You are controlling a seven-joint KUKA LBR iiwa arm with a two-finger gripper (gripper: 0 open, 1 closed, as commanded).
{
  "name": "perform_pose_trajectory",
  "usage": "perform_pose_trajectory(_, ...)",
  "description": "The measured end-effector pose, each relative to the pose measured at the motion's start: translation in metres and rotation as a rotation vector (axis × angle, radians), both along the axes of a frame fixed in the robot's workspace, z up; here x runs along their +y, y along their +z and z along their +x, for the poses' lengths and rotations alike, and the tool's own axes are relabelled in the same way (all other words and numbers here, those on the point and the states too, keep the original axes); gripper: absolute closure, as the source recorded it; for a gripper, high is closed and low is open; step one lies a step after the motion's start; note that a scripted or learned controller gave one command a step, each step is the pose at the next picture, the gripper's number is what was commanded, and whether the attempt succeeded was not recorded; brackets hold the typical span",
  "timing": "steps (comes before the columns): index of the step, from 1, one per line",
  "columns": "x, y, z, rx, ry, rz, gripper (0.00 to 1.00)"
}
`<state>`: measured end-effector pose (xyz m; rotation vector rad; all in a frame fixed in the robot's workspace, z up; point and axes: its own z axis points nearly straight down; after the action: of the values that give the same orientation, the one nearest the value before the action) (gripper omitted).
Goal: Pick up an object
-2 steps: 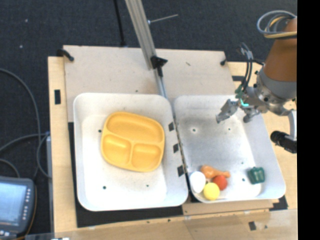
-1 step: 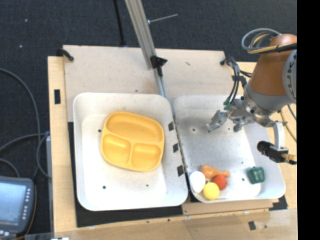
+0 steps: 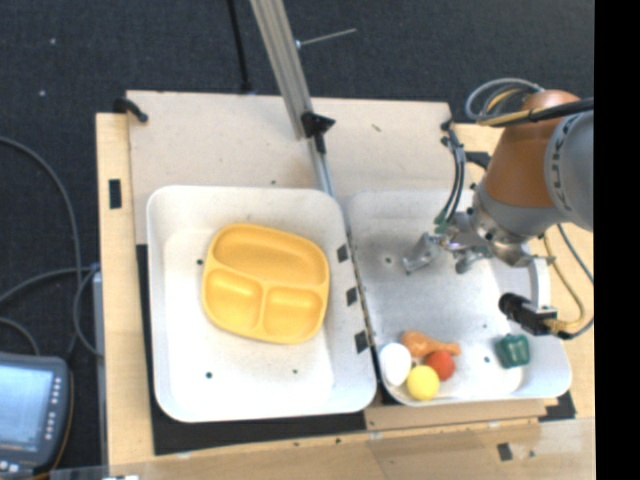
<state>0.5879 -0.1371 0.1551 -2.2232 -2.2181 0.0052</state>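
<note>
**Targets bunched at the near edge, below my gripper**

The pickable things lie in the right bin, along its near rim: a white egg-like ball, a yellow ball, a red piece and an orange carrot-like piece packed touching one another, with a green piece apart to their right. The orange piece runs roughly left-right; the round ones have no axis to speak of. My gripper hangs over the bin's bare middle, farther from the camera than the cluster. I judge I must travel toward the near rim. It holds nothing; I cannot tell how widely it is set. The yellow tray fills the left bin.
</note>
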Motion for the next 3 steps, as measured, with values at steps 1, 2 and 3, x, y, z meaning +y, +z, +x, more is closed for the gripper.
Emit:
perform_pose_trajectory(1, -0.001, -0.053, -0.001, 0.001, 0.000, 0.000, 0.00)
perform_pose_trajectory(2, -0.002, -0.038, 0.001, -0.005, -0.006, 0.001, 1.00)
perform_pose_trajectory(3, -0.003, 0.026, 0.000, -0.011, 0.000, -0.001, 1.00)
